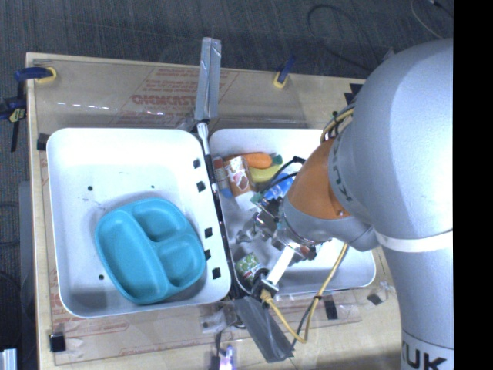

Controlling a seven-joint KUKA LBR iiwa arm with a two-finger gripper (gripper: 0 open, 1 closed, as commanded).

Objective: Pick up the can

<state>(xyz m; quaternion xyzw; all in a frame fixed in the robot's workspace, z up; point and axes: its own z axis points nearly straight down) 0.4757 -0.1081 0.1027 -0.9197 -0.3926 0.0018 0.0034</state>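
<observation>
Green-and-white on its label, small and round, the can [248, 266] sits in the right bin [359, 270]. It is just nearer the camera than the gripper [258, 223], close to the wall shared with the left bin [77, 160]. Whether the gripper is released or clenched I cannot tell (the wrist hides much of it). Beyond the gripper lie a brown-labelled package [237, 174], an orange thing [260, 160], a yellow-green one [267, 174] and a blue one [279, 187]. Left of the gripper, the left bin holds a blue divided tray [150, 249].
</observation>
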